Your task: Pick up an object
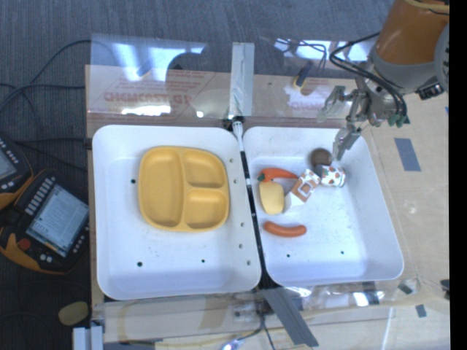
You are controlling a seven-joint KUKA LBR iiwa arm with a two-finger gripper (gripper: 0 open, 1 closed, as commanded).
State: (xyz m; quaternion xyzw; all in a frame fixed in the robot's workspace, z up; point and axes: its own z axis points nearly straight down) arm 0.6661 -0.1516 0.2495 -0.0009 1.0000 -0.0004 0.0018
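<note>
Where the camera view looks down on the bench, two shallow white bins sit side by side, their inner rims touching along a central divider. Left bin (117, 268): one yellow compartment tray (184, 188), lying flat near the middle, with bare white floor on all sides and most room toward the near edge. Right bin (365, 254): items clustered in the far-left half. Orange carrot (277, 173), beside the inner rim; pale yellow block (272, 197), just below and touching it; red sausage (284, 230), lying apart toward the centre; small red-and-white carton (305, 186), tilted; second red-and-white piece (333, 176), just beside it; dark brown round object (319, 157), near the far wall. Near and right portions of this bin's floor are open. Gripper (343, 146): hangs above the far right of that bin, close to the brown object and second piece, nothing seen between its fingers; whether they are spread or closed cannot be told.
</note>
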